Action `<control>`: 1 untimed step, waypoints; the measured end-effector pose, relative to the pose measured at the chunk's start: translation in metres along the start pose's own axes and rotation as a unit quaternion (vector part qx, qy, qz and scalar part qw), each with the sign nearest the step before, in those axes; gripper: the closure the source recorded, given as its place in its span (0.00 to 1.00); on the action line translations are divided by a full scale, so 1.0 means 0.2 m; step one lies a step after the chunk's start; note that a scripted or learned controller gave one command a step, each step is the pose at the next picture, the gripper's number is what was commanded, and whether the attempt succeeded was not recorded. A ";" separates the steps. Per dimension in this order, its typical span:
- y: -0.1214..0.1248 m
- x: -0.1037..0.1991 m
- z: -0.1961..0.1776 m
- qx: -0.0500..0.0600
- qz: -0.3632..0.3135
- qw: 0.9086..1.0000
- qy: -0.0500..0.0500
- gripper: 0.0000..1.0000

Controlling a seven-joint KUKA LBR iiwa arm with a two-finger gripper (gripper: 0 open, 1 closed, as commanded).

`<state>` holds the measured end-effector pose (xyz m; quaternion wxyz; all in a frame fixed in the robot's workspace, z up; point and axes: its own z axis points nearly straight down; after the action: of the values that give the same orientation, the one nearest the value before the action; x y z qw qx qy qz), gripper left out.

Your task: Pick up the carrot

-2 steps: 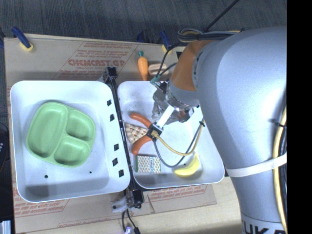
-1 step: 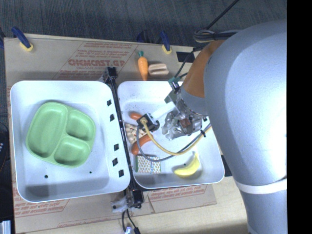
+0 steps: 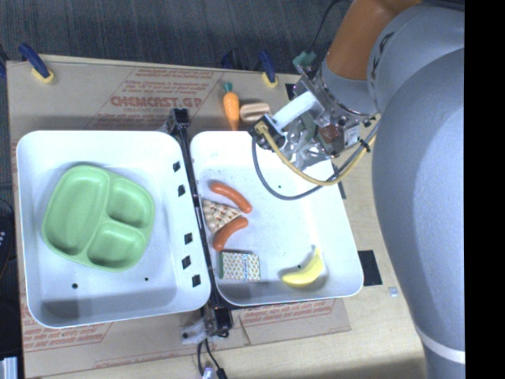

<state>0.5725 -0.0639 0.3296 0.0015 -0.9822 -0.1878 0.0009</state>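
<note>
Starting at nine o'clock, the left bin (image 3: 24, 212) holds a green divided plate (image 3: 99, 215); the right bin (image 3: 316, 219) beside it holds two sausages (image 3: 230, 196), a pale latticed wedge (image 3: 213, 212) lying between them, a small patterned packet (image 3: 239, 265) and a banana (image 3: 304, 271) toward six o'clock; the bin's right rim is partly hidden under the arm (image 3: 418, 172).

The carrot (image 3: 230, 110) lies outside both bins, on the counter (image 3: 142, 93) just past the right bin's far rim at twelve o'clock; its long axis runs twelve to six, green top toward twelve, orange point toward the rim. Just beside it at three o'clock sits a tan object (image 3: 254, 113), too blurred to name; whether it touches the carrot is unclear.

The gripper (image 3: 304, 136) hangs over the right bin's far corner, at three o'clock from the carrot and apart from it; looped cables (image 3: 272, 181) and brackets clutter it, so I cannot tell whether it is open or closed, and nothing can be seen in its grasp.
</note>
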 end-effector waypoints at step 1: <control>-0.27 -0.38 0.43 0.001 0.086 0.996 -0.002 1.00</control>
<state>0.4818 -0.0417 0.2449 0.0021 -0.9947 -0.1028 0.0030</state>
